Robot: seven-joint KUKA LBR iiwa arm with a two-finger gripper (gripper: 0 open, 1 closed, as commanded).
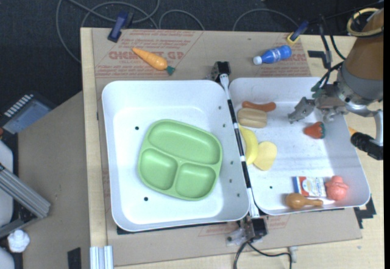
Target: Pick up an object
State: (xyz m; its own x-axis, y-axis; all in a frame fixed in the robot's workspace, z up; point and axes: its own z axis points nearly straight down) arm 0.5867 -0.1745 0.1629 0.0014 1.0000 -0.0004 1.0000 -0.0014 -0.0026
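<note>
Seen from above the counter (183,48), my pincer (312,114) hangs over the right bin (341,97), its fingers spread apart and gripping nothing. A small red toy (315,131) lies on the bin floor just below and beside the fingertips, not between them. Elsewhere in this bin: a sausage (259,105), a bread roll (252,118), a banana (248,143) touching a pale yellow slice (265,154), a small carton (311,186), a pink lump (337,188) and a brown drumstick (300,202). The left bin (122,103) holds a green divided plate (180,159). A carrot (152,58) and a blue bottle (273,55) rest on the counter behind the bins.
</note>
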